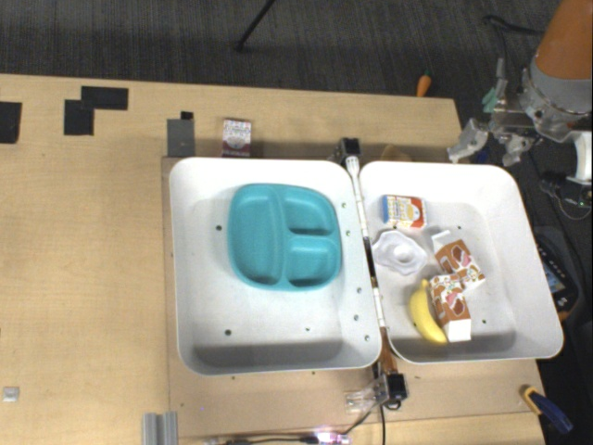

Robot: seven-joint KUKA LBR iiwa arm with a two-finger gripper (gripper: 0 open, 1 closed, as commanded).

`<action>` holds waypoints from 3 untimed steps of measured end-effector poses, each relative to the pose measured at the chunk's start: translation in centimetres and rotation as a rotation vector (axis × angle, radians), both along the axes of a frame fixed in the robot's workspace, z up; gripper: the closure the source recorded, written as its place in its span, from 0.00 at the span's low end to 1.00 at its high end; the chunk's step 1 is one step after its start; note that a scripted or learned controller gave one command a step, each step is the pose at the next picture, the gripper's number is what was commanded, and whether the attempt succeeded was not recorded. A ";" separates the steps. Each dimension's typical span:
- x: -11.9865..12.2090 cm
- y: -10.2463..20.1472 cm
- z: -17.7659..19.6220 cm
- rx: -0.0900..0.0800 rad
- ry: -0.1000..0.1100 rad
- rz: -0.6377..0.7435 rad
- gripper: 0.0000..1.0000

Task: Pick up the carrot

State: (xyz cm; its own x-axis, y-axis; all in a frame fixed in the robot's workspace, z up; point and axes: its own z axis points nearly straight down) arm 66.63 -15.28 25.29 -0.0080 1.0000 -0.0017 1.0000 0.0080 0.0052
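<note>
Right now I see my end effector (500,133) hovering past the right bin (519,211), holding nothing visible, its opening unclear, since no carrot is identifiable.

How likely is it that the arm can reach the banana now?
Probably yes: the banana lies uncovered in the right bin with a brown carton against it; the gripper hovers over that bin's far rim.
</note>
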 end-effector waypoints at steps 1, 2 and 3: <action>-2.3 1.1 -6.2 0.003 0.006 -0.309 0.00; -2.1 1.2 -4.9 0.002 0.000 -0.300 1.00; -2.4 -2.5 5.9 0.000 -0.011 -0.415 1.00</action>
State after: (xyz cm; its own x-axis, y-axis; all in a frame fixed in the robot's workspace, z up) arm 64.23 -17.82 31.21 0.3959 0.9183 0.0006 0.9182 -0.3959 0.0158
